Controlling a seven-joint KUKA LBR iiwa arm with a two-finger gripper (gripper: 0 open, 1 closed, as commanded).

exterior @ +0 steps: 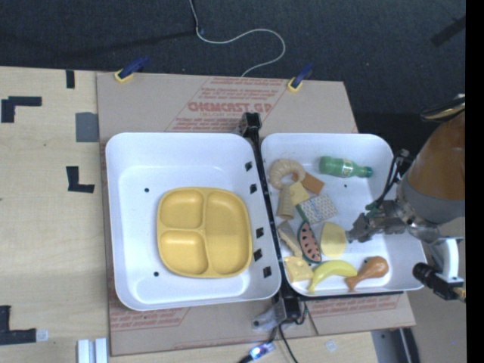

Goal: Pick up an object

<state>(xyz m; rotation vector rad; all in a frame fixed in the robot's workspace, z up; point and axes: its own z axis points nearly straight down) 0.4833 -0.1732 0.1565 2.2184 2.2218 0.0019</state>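
The right bin (pixel 378 151) holds several toy foods: a green bottle (pixel 344 167), a beige donut (pixel 286 172), a watermelon slice (pixel 306 242), a pale yellow piece (pixel 333 239), a banana (pixel 330 271), a brown drumstick (pixel 368 269) and a patterned grey piece (pixel 319 209). My gripper (pixel 361 229) hangs low over the right side of this bin, just right of the pale yellow piece and above the drumstick. Nothing shows between its dark fingers.
The left bin (pixel 125 203) holds a yellow divided plate (pixel 203 231). Both bins rest on a cardboard sheet (pixel 219 100) clipped to the wooden bench. The arm's grey body and orange band (pixel 446 161) loom over the right bin's right wall.
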